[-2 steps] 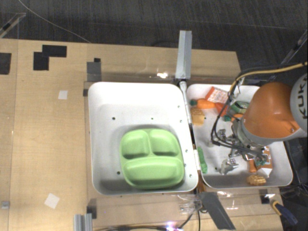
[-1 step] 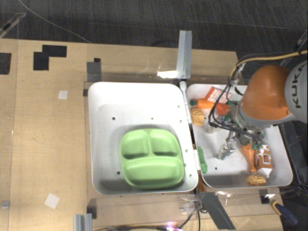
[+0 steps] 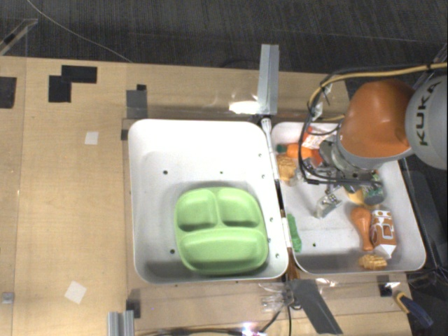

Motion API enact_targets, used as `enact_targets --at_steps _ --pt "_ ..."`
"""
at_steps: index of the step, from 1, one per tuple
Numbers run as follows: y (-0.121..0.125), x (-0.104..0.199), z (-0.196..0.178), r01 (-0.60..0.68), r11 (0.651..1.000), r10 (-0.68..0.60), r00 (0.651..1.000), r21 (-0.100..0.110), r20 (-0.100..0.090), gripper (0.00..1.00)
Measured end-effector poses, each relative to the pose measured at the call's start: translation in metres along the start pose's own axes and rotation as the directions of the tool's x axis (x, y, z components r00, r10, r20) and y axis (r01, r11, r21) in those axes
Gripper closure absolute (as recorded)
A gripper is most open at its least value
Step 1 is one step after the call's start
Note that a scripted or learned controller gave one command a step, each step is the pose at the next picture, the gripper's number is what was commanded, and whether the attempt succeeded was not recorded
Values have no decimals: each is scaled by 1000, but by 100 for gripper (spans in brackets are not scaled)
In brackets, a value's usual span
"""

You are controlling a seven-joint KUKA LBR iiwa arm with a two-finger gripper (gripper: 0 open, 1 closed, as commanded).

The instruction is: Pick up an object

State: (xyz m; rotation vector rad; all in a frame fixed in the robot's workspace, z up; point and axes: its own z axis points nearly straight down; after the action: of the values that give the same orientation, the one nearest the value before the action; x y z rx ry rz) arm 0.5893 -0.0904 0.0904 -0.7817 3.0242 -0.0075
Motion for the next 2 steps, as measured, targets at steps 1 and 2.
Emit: enact_targets --at_steps 1,2 --pt "12 38 -1 22 1000 -22 1000 -1 0 0" --pt "11 32 -16 25 1000 -26 1000 9 18 100"
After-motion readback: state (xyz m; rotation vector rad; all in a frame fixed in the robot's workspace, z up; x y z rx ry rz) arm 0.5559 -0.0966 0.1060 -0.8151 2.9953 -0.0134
